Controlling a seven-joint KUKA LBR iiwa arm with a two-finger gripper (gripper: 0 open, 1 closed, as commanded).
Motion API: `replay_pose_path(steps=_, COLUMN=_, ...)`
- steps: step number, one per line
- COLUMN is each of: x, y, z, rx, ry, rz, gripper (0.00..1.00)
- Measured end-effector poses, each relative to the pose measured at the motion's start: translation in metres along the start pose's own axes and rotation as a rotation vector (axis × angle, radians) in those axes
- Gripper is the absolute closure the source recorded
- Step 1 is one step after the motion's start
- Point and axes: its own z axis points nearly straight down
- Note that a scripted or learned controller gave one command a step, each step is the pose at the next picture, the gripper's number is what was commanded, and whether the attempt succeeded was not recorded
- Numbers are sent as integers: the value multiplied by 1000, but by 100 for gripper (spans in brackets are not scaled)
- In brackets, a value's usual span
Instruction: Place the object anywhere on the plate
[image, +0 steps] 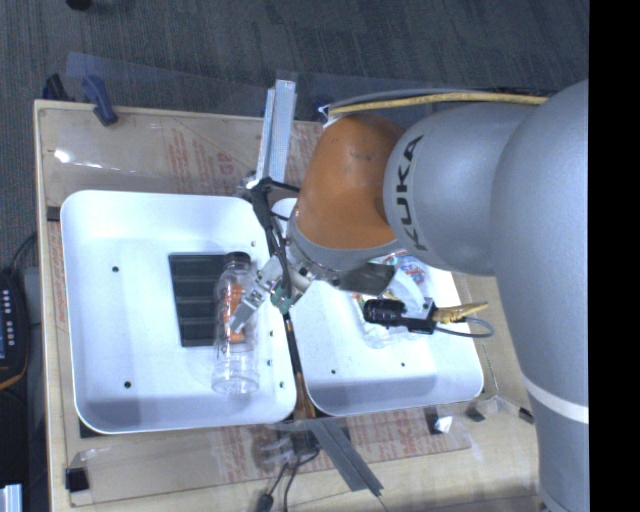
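Camera view from above: a clear plastic bottle lies on its side in the left white bin, left of the frame's centre, with its upper part against the right edge of a black ribbed plate. The gripper sits over the bottle's middle; whether it is spread or pinching cannot be told. The grey and orange arm covers the upper part of the right bin.

Grey arm reaches in from the right, bulking over mid-scene. Orange band sits above the wrist, centre-far. Tool slants from the wrist toward left and near, tilted.
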Motion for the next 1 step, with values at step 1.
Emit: replay_pose_path(steps=1, x=10, y=49, z=-1, rx=-3, ry=-4, rz=-166, gripper=0)
